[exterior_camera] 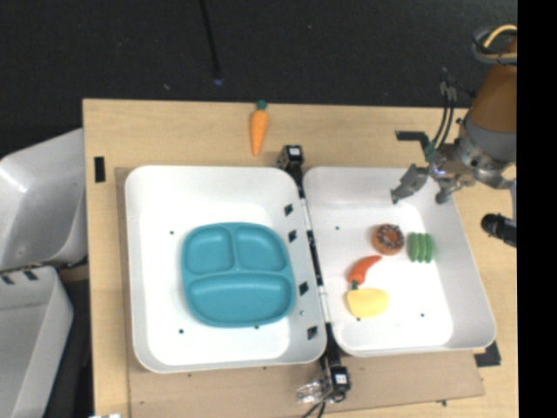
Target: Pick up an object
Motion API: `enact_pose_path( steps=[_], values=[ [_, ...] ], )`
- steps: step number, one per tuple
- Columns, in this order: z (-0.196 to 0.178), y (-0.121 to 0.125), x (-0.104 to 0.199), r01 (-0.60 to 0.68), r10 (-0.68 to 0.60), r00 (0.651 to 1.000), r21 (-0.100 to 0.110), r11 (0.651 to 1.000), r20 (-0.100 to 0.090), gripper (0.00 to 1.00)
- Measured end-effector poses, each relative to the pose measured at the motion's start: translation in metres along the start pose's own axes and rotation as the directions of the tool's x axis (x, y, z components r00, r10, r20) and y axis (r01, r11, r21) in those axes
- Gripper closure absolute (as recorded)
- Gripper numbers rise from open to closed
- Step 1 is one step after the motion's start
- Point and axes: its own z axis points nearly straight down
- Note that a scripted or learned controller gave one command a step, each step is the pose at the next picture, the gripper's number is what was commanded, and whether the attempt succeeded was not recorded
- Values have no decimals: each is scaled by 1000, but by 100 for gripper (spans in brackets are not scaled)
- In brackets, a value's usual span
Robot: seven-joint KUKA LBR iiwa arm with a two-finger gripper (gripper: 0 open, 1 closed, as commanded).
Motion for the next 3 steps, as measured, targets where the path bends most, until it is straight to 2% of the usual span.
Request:
enact_pose_path(
  steps=[1,2,3],
  values=[
    [43,5,-3,1,-1,1000,3,1000,2,0],
    [91,-5,-7,-1,1,1000,4,1000,1,0],
    [107,-4,-8,-2,2,1000,2,1000,2,0]
  ],
)
